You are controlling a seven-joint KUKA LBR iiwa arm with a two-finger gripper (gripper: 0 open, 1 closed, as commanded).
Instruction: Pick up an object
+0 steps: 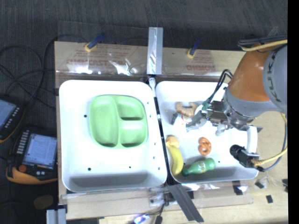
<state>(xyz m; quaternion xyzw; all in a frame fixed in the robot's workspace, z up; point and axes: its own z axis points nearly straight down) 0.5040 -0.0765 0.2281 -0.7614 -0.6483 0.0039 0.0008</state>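
From my remote station I find the two-finger gripper low inside the right-hand shallow white bin, reaching in from the right beneath the grey arm with its orange band. The view is too coarse there for me to judge how wide the pincer stands, and I see no object held in it. Just beside its tip, toward the bin's upper middle, lies a small tan, knobbly food-shaped toy; whether the tip touches it I cannot tell. Further out, a small orange pretzel-shaped piece lies near the bin's centre, a green plastic bottle lies on its side along the near wall, and a yellow toy banana lies against the left wall, its lower end close to the bottle. The neighbouring left-hand white bin bears a pale green divided plastic tray. My judgement: nothing is lifted; the approach appears made, while grasp and raise remain outstanding.
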